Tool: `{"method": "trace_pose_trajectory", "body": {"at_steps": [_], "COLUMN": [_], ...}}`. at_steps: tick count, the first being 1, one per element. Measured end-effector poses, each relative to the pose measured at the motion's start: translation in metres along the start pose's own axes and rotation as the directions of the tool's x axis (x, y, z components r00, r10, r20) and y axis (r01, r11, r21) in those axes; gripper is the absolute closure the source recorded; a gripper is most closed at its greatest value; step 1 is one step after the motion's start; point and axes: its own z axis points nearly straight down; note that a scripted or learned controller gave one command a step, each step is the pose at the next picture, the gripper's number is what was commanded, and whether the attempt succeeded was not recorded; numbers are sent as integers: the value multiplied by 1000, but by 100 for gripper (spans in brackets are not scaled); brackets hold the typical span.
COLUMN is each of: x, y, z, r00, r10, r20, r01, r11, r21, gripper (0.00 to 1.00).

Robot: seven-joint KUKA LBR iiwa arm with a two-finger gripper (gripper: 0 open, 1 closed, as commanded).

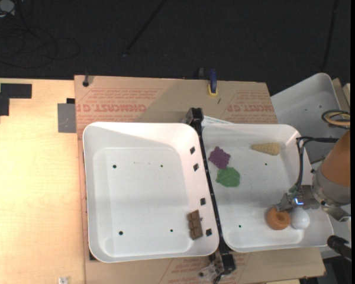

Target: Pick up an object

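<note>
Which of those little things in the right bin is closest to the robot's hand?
The orange round piece, at the bin's near right corner beside the hand. The green, purple and tan pieces lie farther away.

The left bin (106, 158) holds a block (194, 224) at its near right corner; the right bin (248, 241) holds five things.
</note>
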Motion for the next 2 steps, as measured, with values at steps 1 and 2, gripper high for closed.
{"method": "trace_pose_trajectory", "body": {"at_steps": [1, 2], "x": [0, 1], "y": [31, -5], "z": [-71, 20], "r00": [1000, 1000], "r10": [-1, 3], "r20": [-5, -6], "r01": [1, -3], "r11": [1000, 1000], "r21": [11, 16], "gripper": [100, 100]}}
